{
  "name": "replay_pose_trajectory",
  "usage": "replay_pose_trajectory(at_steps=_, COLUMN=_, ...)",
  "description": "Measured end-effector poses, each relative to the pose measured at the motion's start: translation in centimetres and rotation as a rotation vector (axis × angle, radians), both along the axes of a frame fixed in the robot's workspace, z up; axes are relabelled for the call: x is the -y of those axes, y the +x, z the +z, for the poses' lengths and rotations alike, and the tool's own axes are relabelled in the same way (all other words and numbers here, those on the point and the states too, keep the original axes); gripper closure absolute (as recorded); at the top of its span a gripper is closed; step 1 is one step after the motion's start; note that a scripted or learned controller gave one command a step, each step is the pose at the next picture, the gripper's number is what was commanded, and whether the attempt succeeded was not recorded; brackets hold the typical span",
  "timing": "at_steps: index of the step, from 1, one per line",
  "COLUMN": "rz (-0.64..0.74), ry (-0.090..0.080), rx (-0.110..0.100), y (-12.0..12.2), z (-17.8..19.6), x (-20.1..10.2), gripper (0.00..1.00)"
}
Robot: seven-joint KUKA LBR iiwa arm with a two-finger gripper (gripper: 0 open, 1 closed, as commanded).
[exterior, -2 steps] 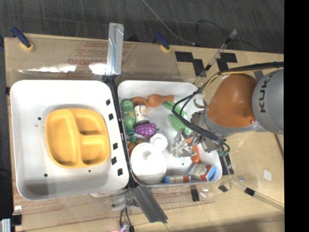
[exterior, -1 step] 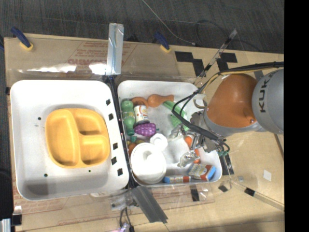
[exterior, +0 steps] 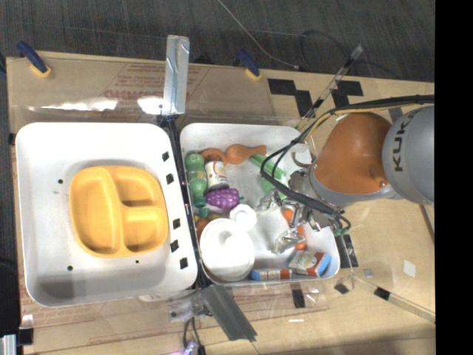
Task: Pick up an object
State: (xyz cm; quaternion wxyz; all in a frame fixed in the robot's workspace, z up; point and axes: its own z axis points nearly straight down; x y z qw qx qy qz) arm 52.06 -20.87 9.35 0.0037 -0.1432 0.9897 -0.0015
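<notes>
Hand: we see the hand (exterior: 290,226) low in the right bin (exterior: 325,261), among the clutter; whether it is apart or together, we cannot tell.
Arm: the arm (exterior: 355,157) reaches in from the right.
Nearby: purple grapes (exterior: 222,197), a white bowl (exterior: 226,248) and a green bottle (exterior: 196,176) lie left of the hand.
Left bin: we find a yellow tray (exterior: 118,209) in the left bin (exterior: 44,154).
Desk: the desk (exterior: 384,324) carries both bins.

Robotics lab you run: grey KUKA arm with orange band (exterior: 355,157), blue clamps (exterior: 33,58) on taped cardboard-covered bench (exterior: 222,80), dark carpet (exterior: 89,6).
</notes>
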Motion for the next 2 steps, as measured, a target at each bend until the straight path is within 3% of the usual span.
replay_pose_trajectory(at_steps=1, rz=0.027, ry=0.002, rx=-0.006, y=-1.0, z=-0.1, x=0.0, gripper=0.00)
replay_pose_trajectory(at_steps=2, rz=0.034, ry=0.002, rx=-0.003, y=-0.8, z=1.0, x=-0.2, gripper=1.00)
